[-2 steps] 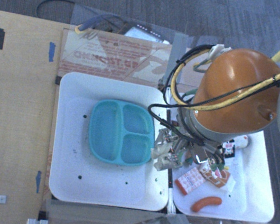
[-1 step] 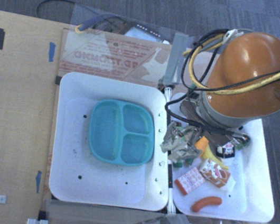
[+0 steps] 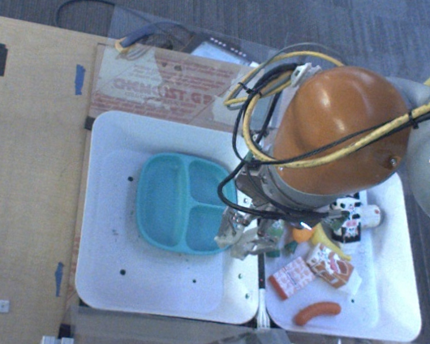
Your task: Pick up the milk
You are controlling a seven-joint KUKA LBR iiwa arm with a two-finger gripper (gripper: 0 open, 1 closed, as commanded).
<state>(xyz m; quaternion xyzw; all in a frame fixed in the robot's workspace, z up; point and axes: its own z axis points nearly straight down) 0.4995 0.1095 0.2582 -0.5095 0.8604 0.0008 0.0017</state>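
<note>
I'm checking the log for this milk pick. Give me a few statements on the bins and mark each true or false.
1. A blue divided plate lies in the left bin. True.
2. The sausage lies on the plate. False: it lies in the right bin.
3. The cow-patterned milk sits in the right bin. True.
4. The arm reaches in from the left. False: from the right.
5. The gripper hangs near the plate's right edge. True.
</note>
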